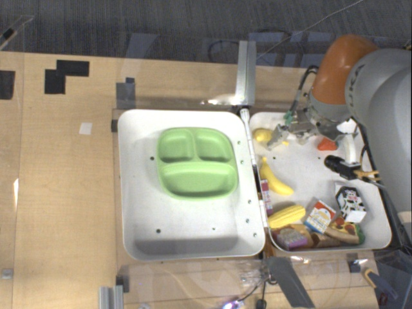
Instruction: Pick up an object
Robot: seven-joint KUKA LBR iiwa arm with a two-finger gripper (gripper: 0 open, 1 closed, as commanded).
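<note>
Gripper hangs low over the back left corner of the right bin, at the end of the grey arm that comes in from the right. Whether it is spread or pressed together I cannot tell; its metal parts blur into one pale shape against the white floor. Nothing can be seen held in it.

Just beside its tip, to the left, lies a small yellow piece, perhaps touching it, but this is not clear. A banana lies a little nearer to the front, apart from the gripper. Further forward is a corn cob, and next to it a small carton and a pizza slice. A black-and-white box sits near the right wall, with a dark tool behind it and something orange half covered by the wrist.

The left bin carries a green tray with three compartments. Both bins stand on the wooden worktop.

The arm hides the back right part of the right bin.
</note>
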